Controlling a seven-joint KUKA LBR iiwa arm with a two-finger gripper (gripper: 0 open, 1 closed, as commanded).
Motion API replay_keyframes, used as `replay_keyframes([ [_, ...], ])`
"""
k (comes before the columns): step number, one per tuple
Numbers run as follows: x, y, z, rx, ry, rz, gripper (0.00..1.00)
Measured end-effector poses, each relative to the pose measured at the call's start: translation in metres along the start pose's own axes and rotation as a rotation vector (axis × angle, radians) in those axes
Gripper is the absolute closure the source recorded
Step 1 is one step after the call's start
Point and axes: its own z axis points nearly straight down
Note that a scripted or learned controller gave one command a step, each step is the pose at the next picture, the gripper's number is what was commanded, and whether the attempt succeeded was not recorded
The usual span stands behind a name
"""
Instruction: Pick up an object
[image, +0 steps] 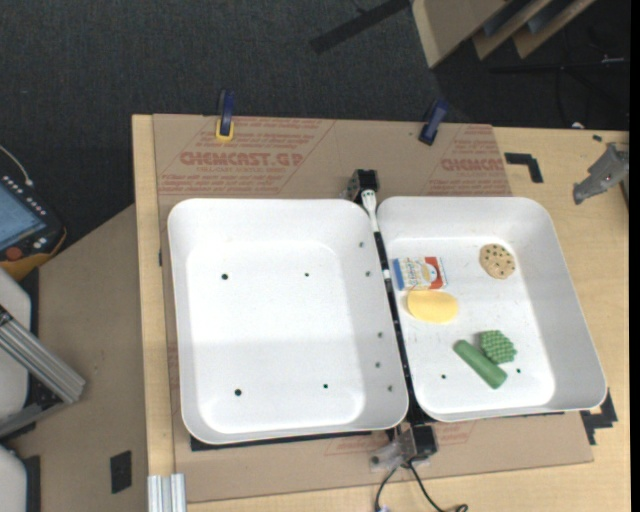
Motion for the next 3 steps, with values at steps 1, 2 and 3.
replay_keyframes([
  [1,-0.002,-0.004,-0.001,0.018,0.004,0.006,1.00],
  [2,-0.025,-0.064,-0.063,0.016,0.004,0.012,1.00],
  [3,-0.015,-0.029,0.100,0.038,0.014,0.007,1.00],
])
